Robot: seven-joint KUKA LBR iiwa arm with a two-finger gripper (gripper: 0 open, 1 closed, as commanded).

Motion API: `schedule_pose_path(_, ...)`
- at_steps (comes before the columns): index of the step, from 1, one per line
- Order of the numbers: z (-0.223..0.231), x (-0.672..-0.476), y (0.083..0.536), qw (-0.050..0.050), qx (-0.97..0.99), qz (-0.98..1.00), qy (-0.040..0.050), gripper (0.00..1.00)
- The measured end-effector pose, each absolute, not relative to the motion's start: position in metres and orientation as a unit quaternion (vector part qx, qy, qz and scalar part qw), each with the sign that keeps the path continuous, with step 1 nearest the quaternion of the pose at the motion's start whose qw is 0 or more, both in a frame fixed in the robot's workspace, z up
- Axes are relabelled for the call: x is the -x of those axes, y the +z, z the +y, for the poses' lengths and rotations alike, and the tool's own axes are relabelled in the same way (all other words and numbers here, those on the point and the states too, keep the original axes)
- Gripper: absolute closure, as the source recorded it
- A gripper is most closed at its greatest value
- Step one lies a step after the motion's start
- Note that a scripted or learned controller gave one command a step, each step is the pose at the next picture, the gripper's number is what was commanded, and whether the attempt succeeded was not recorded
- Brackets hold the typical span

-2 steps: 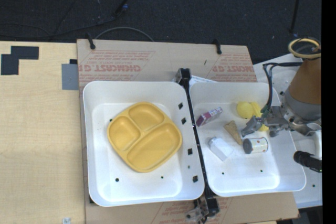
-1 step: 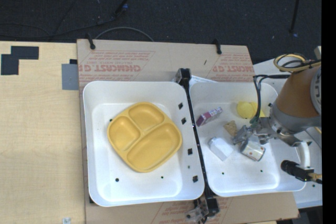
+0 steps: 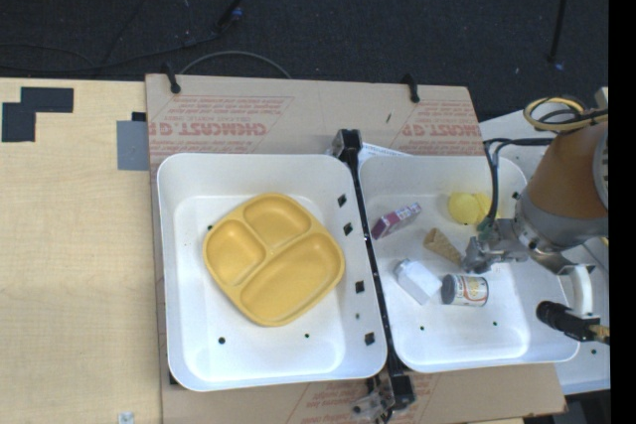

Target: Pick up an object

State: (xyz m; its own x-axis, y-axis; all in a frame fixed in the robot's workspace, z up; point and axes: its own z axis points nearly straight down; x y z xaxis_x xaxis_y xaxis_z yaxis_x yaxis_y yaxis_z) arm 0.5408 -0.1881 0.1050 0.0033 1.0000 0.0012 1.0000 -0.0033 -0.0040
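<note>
**Gripper low in the right bin, among small light objects**

The gripper (image 3: pixel 481 251) sits low at the right side of the right-hand bin (image 3: pixel 497 348), in the middle right of the frame, just above a small can (image 3: pixel 465 290) lying on its side. Whether it is open or closed around anything cannot be told from this slanted view; nothing is visibly held.

The can is the nearest candidate. It looks like thin metal with a printed label and a dark end cap: rigid, light, smooth and round, so it is likely to roll or slip. A grasp across its body near the middle, square to its long axis, seems safest.

Just left of it lies a small white bottle (image 3: pixel 414 280), hard plastic and slick, probably light. Toward the upper part of the bin, a slim purple-and-white tube (image 3: pixel 396 218) lies at a slant; it looks soft enough to dent. A tan wedge-shaped piece (image 3: pixel 442 245) rests between tube and can, matte and rough. A yellow rounded object (image 3: pixel 465 207) sits near the bin's upper right corner, glossy and hard to pinch.

The left-hand bin (image 3: pixel 189 333) holds a yellow divided plate (image 3: pixel 273 258), stiff moulded plastic with three compartments, broad and flat, awkward for two fingers except at its rim.
</note>
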Motion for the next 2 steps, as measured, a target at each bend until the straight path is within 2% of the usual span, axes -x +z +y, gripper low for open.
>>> schedule_pose_path(1,-0.18,-0.547,0.16,-0.001,0.706,-0.708,-0.0007,1.0)
schedule_pose_path(2,-0.18,-0.544,0.223,-0.002,0.706,-0.708,-0.0009,1.0)
